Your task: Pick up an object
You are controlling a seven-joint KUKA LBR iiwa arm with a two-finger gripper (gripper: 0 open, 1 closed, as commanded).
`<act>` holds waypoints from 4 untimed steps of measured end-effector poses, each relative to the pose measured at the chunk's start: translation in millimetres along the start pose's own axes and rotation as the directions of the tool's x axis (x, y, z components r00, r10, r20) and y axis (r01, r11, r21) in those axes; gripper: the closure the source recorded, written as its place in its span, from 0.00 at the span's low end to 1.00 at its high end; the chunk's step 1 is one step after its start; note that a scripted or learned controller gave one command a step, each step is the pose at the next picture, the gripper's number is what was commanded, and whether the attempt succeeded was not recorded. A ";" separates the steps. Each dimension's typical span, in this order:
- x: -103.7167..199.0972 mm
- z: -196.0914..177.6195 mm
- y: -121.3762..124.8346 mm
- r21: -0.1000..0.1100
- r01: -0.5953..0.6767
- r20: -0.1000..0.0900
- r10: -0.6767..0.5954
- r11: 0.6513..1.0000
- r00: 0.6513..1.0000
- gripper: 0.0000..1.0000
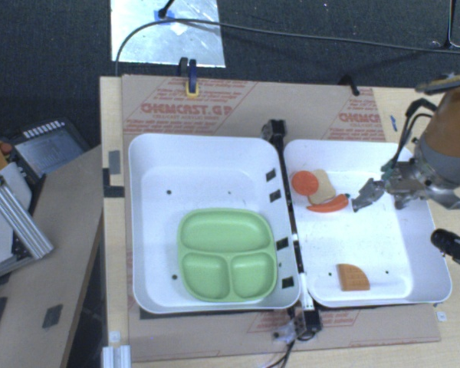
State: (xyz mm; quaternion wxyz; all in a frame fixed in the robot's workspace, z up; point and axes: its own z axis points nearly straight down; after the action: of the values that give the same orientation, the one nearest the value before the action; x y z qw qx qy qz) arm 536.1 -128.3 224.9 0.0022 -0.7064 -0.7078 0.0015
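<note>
Left bin point(149, 205) holds a green divided plate point(227, 253). Right bin point(422, 278): orange disc point(304, 182) touching a tan piece point(323, 188), a red chili-shaped piece point(329, 204), and a brown wedge point(353, 277) well apart. Gripper point(363, 198) sits just right of the chili; finger state cannot be told. The chili is likely light, smooth plastic; best pinched across its middle.

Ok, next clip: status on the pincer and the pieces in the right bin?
Pincer low in right white bin, beside curved orange-red piece. Nothing seen between its fingers. Round orange piece and tan wedge lie apart. Green divided plate in left bin.
</note>
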 end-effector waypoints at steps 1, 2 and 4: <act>0.0 -2.9 1.6 -0.007 0.001 0.001 -0.001 1.000 1.000 0.00; 4.2 57.5 5.6 -0.001 0.000 0.000 0.000 1.000 1.000 0.00; -1.6 141.7 6.6 -0.003 -0.001 0.000 0.001 1.000 1.000 0.00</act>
State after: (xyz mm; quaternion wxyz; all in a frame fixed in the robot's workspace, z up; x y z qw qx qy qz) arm 542.0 -129.7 83.2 0.0009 -0.7067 -0.7075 0.0004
